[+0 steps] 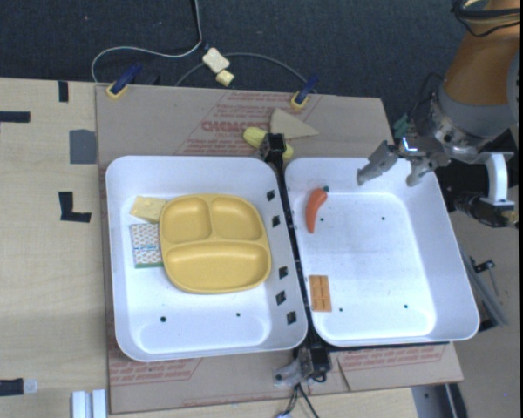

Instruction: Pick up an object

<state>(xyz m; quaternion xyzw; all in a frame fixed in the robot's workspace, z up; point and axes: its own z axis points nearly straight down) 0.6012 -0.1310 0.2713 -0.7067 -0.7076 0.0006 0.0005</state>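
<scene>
The left bin (126,320) holds a yellow divided plate (215,242), with a pale yellow wedge (146,207) and a small patterned packet (145,245) at its left side. In the right bin (453,320), an orange carrot (315,209) lies near the divider and a small orange waffle block (320,293) sits lower down. The gripper (394,171) hangs over that bin's far edge, fingers spread wide and holding nothing, the arm (479,68) bent in from the right.

Arm (484,59) cut off at right edge; pale card (146,207) partly under yellow plate (215,243)
</scene>
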